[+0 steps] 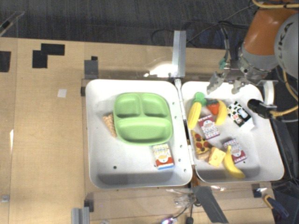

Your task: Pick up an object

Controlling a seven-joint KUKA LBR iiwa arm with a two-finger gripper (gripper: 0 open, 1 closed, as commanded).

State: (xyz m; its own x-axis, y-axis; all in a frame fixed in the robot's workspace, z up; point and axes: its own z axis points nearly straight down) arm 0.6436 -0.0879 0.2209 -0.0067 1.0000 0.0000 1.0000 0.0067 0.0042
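My gripper (pixel 226 84) hangs over the back of the right bin (pixel 271 167), its fingers spread open with nothing between them. Just below it lie a corn cob (pixel 194 113), an orange carrot-like toy (pixel 213 108) and a yellow piece (pixel 221 114). A black-and-white carton (pixel 239 114) lies to the gripper's lower right. Further forward are a pink carton (pixel 208 127), a pizza slice (pixel 201 144), a cheese wedge (pixel 216 157), another pink carton (pixel 235 150) and a banana (pixel 231 164).
The left bin (pixel 96 139) holds a green divided plate (pixel 142 117), a cracker-like piece (pixel 110 123) at the plate's left edge and a small juice carton (pixel 163 156). A metal post (pixel 179 55) stands behind the wall between the bins.
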